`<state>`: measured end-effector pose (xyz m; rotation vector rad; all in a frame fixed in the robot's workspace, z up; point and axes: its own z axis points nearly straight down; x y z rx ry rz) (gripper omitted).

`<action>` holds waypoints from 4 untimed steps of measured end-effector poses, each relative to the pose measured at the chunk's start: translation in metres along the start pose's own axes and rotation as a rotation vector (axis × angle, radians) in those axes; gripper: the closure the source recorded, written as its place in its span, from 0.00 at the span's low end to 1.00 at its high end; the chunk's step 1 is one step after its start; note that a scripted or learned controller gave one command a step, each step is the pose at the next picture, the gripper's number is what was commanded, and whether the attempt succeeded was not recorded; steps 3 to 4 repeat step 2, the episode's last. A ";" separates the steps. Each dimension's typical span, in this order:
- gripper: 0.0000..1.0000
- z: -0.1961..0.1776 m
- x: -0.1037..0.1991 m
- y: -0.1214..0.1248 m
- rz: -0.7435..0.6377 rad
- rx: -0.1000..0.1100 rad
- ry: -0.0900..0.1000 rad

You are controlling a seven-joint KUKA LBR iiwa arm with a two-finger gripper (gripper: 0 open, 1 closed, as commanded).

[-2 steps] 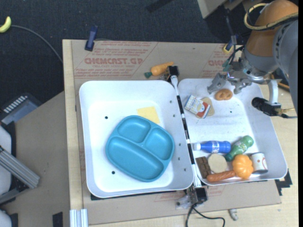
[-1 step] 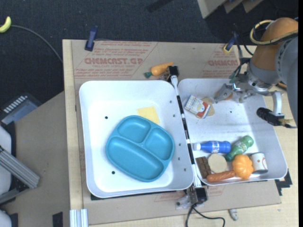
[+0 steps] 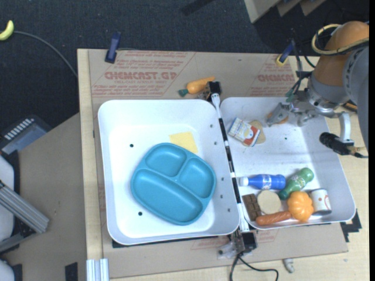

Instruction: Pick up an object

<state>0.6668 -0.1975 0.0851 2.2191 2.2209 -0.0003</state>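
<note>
From the overhead camera, the claw [image 3: 285, 113] hangs over the far end of the right bin [image 3: 328, 157], at the end of the grey arm [image 3: 334, 69] that reaches in from the right. Its tips are small and blurred against the white floor, so I cannot tell how far it is open, and nothing can be made out in its grip. Just left of the claw, apart from it, a small white and red packet [image 3: 244, 132] lies on the bin floor, with a tan scrap peeking from under its right edge.

At the near end of the right bin lies a cluster: a blue and white bottle [image 3: 265, 182] on its side, a green bottle [image 3: 297, 181] to the right of it, an orange pumpkin-like toy [image 3: 300, 206], a carrot-like piece [image 3: 273, 218], a round white disc [image 3: 269, 202] and a small white cup [image 3: 320, 200]. These overlap, and several are partly hidden.

Left of the right bin, the left bin [image 3: 111, 157] holds a blue divided tray [image 3: 172, 182] that covers part of a yellow card [image 3: 184, 140]. On the table [image 3: 88, 98] beyond the bins, an orange-handled clamp [image 3: 201, 86] sits at the seam.
</note>
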 end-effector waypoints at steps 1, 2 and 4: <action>0.00 0.000 0.033 0.000 0.000 0.002 0.003; 0.00 -0.052 -0.027 0.000 0.001 -0.003 -0.001; 0.00 -0.052 -0.027 0.000 0.001 -0.003 -0.001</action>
